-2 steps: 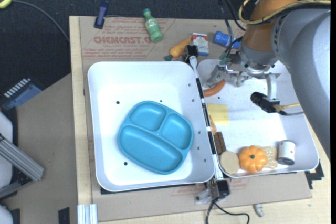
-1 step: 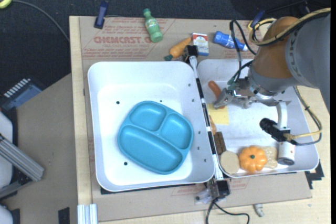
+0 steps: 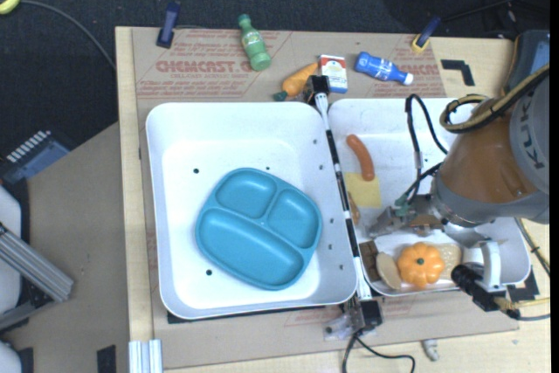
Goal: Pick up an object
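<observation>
The right bin (image 3: 393,120) holds a reddish sausage (image 3: 360,155) and, just below it, a yellow cheese slice (image 3: 362,189). An orange pumpkin (image 3: 420,265) sits at the bin's near edge, beside a beige piece (image 3: 387,272) and a small brown piece (image 3: 369,251). My gripper (image 3: 403,215) hangs low in this bin, between the cheese slice and the pumpkin, pointing left. I see nothing held in it. The wrist and cables hide part of the bin's right half.
The left bin (image 3: 175,144) carries a blue divided plate (image 3: 258,227). Behind the bins, a green bottle (image 3: 254,44), a carrot (image 3: 300,79), a small carton (image 3: 332,72) and a blue bottle (image 3: 383,68) lie on the bench.
</observation>
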Motion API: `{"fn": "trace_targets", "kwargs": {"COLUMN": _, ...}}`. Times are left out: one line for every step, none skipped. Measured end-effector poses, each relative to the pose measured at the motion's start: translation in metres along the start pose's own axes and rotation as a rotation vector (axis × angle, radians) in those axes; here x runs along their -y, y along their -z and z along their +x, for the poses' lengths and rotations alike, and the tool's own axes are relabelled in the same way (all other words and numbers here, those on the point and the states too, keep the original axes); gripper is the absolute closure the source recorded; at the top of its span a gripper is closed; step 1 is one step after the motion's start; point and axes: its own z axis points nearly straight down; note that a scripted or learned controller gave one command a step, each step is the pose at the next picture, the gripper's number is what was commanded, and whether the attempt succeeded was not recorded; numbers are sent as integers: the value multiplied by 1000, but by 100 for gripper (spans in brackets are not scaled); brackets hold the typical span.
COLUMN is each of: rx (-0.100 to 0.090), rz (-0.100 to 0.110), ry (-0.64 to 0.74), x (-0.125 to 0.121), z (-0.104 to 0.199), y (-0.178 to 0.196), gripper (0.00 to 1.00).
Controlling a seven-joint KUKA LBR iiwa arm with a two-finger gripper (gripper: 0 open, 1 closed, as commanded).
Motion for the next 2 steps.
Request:
{"fn": "trace_targets", "kwargs": {"rx": 0, "rz": -3, "ry": 1, "x": -71, "z": -22, "y": 1, "gripper": 0}}
{"fn": "trace_targets", "kwargs": {"rx": 0, "rz": -7, "ry": 3, "x": -156, "z": 13, "y": 74, "gripper": 0}}
